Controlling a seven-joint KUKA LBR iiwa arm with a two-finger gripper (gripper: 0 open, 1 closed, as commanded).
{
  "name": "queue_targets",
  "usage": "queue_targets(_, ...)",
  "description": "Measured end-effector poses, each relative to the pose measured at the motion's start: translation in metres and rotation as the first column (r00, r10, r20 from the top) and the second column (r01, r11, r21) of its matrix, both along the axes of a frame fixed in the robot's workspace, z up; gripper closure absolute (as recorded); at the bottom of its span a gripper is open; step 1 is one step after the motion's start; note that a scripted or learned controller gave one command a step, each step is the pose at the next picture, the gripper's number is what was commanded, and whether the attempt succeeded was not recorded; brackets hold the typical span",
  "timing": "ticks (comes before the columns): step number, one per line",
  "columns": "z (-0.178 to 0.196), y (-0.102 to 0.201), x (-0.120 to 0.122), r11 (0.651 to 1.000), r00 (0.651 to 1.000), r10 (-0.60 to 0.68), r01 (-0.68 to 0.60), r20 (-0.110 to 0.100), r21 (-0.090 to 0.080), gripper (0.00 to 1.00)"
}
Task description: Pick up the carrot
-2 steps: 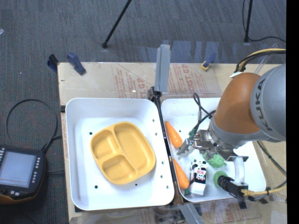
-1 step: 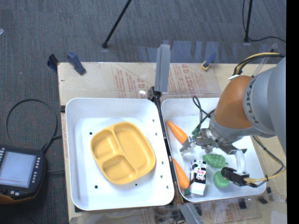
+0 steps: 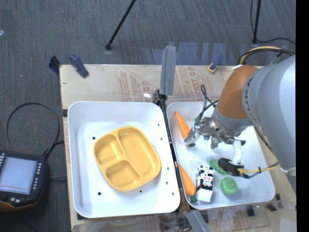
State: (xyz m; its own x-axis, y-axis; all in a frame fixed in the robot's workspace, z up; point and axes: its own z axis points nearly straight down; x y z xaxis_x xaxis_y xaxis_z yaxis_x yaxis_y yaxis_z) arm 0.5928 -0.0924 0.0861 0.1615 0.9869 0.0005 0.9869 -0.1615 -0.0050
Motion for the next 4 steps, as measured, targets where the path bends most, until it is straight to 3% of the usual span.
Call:
queue_targets(1, 0.0, 0.008, 0.05, 0.997, 0.997, -0.081, 0.081, 0.001, -0.001, 0.0)
queue_targets(2, 0.009, 0.009, 0.05, 0.997, 0.997, -0.075, 0.075, -0.004, -0.003, 1.0)
queue_targets(3, 0.129, -0.03, 0.001, 1.0, 1.0, -0.006, 0.006, 0.017, -0.003, 1.0)
queue_targets(4, 0.102, 0.004, 0.006, 0.992, 0.992, -0.124, 0.124, -0.003, 0.0, 1.0)
